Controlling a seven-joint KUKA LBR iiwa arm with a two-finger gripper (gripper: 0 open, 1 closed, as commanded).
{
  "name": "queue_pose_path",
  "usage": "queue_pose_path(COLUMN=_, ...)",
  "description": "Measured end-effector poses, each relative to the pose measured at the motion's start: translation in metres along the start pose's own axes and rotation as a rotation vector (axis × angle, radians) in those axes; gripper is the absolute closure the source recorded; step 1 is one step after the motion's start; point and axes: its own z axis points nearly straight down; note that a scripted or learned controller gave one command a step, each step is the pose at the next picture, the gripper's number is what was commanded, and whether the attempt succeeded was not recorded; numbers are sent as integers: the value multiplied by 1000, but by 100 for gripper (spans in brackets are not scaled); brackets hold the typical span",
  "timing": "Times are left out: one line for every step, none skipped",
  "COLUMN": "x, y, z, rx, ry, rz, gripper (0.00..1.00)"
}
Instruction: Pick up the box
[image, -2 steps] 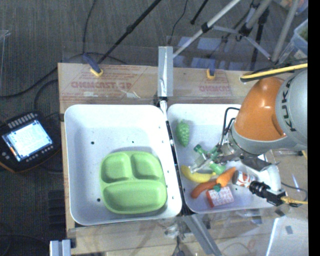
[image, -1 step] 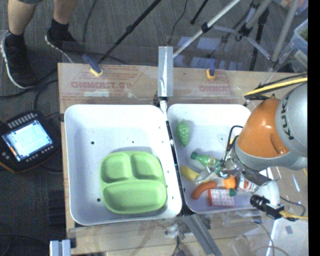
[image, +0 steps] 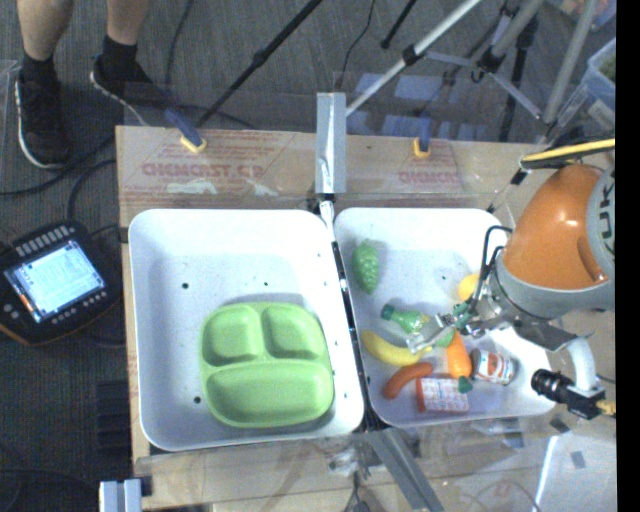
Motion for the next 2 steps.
queue_pose_path(x=10, y=6, z=89, rx=-10, ry=-5, rz=-65, gripper=0)
queue_pose_path(x=-32, y=-9, z=35, rx=-1, ry=0, rz=-223, gripper=0)
